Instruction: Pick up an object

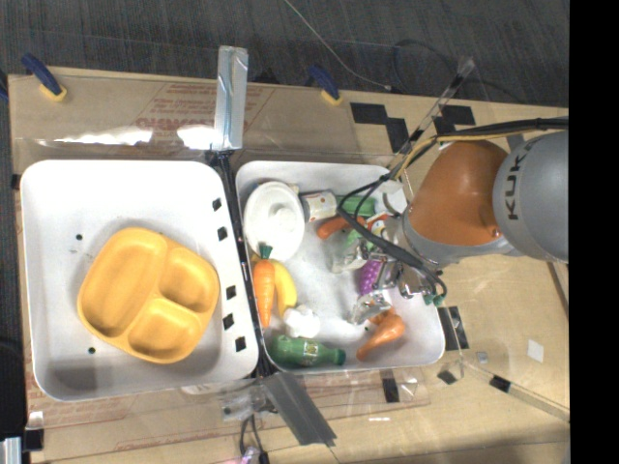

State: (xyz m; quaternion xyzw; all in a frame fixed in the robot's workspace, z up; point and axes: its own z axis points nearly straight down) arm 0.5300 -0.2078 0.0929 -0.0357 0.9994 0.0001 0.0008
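Camera view: I'm reaching in from the right, wrist low over the right bin (418, 356). My claw (379, 276) sits in the clutter mid-bin, among cables and a purple grape bunch (369, 275). Can't tell how wide it stands or whether it has anything in it; too much overlap there.

Progress, my read: pick not confirmed. Nothing visibly lifted. All candidates lie in the right bin: carrot (263, 288) touching a banana (284, 288), green bottle (305, 352) along the near wall, second carrot (384, 332) just below my claw, white bowl (274, 213) at the far end. Left bin (48, 187) holds a yellow divided tray (147, 293).

Still to do: close on something, lift clear.

Writing: "KU" legible on my arm casing (511, 189), the rest cut off. The bottle label is too small to read.
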